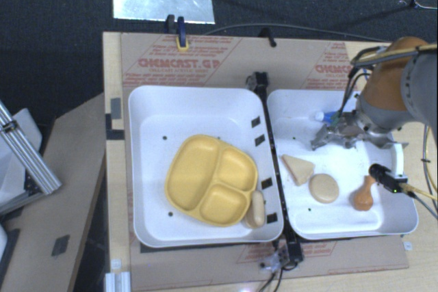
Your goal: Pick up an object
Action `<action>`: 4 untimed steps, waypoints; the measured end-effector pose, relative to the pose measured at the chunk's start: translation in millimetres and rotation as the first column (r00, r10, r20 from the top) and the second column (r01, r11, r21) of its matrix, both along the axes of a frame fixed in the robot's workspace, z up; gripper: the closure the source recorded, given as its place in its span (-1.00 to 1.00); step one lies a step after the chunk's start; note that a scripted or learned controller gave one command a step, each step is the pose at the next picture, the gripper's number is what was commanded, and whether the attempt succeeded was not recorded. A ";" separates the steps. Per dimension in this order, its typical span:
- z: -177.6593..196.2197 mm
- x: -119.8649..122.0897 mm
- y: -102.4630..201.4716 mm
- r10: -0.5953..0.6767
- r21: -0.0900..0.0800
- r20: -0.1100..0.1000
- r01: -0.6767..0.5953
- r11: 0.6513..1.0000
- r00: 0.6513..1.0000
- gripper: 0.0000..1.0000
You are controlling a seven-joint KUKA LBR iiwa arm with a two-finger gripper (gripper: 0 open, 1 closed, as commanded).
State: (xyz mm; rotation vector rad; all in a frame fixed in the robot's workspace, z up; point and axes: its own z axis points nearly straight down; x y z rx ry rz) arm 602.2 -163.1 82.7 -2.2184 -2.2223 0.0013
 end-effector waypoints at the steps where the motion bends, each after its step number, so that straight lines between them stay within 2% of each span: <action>1: 13.3 1.8 -0.5 0.000 -0.001 0.006 0.000 1.000 1.000 1.00; 2: 77.4 0.2 -0.6 0.002 -0.002 0.008 -0.002 1.000 1.000 1.00; 4: 176.3 6.3 -0.5 0.004 -0.002 0.009 -0.004 1.000 1.000 1.00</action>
